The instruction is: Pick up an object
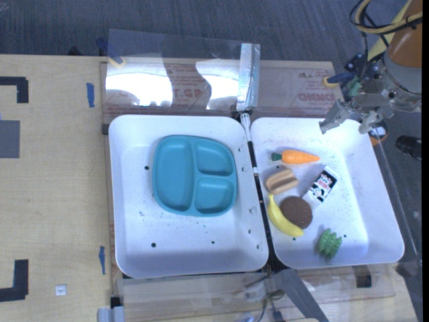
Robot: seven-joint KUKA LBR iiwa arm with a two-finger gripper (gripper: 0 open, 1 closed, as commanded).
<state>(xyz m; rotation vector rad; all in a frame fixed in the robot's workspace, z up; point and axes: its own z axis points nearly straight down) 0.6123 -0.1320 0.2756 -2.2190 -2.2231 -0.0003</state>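
Observation:
The right bin (375, 200) holds several toy foods: an orange carrot (299, 157), a hot dog bun (281, 180), a brown round cookie (296, 211), a yellow banana (281, 221), a green broccoli-like piece (328, 243) and a small black and white carton (324, 186). My gripper (351, 120) hangs over the bin's far right corner, well above and to the right of the carrot. Its two fingers (333, 119) are spread apart with nothing between them.
The left bin (127, 200) holds a teal divided plate (195, 175). A clear plastic wall (174, 79) stands behind the bins, with a metal post (249, 76) between them. Yellow cables (375, 12) loop at the arm's upper right.

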